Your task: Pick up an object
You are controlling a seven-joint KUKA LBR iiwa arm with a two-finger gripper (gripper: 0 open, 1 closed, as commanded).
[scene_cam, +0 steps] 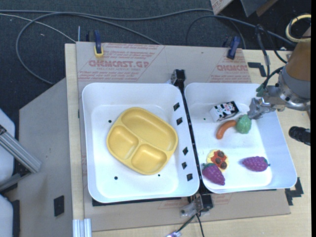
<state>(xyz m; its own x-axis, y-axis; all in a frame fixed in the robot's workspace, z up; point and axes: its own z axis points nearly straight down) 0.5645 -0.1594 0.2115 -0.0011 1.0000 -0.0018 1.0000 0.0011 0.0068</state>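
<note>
Green toy (243,125) lies in right bin (276,137), touching an orange sausage (226,129). Tool (257,108) sits just above-right of it, low over the bin; whether it is parted or closed, cannot tell. Yellow tray (142,140) fills left bin (94,132).

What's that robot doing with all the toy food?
A robot arm reaches in from the right, and its gripper hangs just above the right bin, close to a green toy vegetable. It is not holding anything yet. Nearby lie an orange toy sausage, a black-and-white box, two purple grape bunches and a small toy pizza. The left bin holds a yellow divided plate.
</note>
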